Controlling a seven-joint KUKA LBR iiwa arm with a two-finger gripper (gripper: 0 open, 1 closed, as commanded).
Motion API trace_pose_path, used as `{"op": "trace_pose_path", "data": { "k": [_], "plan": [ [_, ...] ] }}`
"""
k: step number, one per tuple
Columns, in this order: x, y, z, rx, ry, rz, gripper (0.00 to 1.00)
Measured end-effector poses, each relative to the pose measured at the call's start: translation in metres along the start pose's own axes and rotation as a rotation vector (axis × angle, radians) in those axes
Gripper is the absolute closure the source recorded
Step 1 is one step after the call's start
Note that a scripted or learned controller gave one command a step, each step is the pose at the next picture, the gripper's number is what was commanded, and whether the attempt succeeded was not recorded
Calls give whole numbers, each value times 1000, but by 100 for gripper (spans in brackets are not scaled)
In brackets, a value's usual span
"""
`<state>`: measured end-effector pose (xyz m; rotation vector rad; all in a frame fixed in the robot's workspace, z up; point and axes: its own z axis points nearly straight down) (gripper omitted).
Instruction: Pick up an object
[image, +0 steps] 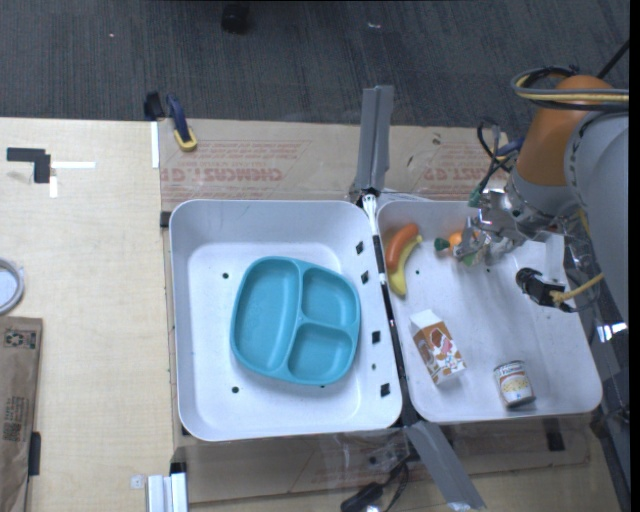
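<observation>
The bench (80, 200) is pale wood, with a sheet of brown cardboard (270, 158) lying under the far edges of the bins. The left bin (190, 300) holds one thing — a teal plate (296, 320) with three compartments, lying flat a little toward 3 o'clock of the bin's middle.

The right bin (560, 340) is shared by the arm and the small objects. The grey arm (600, 150), with its orange band, comes in from 2 o'clock of this bin, and its gripper (480, 240) sits low over the bin's far part, at about 12 o'clock. Whether it is clenched or released cannot be told from here; the metal parts blur together, and nothing is plainly seen between them.

A small carton (438, 346) with a brown printed face lies on its side near the bin's middle, toward 7 o'clock. A banana-shaped toy (400, 258), orange at the top and yellow below, lies at 10 o'clock beside the wall shared with the left bin. A small can (514, 384) lies at 5 o'clock near the front rim. Just beside the gripper, at its 9 o'clock, sits a tiny orange-and-green piece (449, 241) — too small to name.
</observation>
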<state>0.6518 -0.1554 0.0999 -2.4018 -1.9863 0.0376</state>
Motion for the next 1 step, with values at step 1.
{"op": "trace_pose_path", "data": {
  "k": [1],
  "plan": [
    [29, -25, -146, -33, 3, 130, 100]
  ]
}}
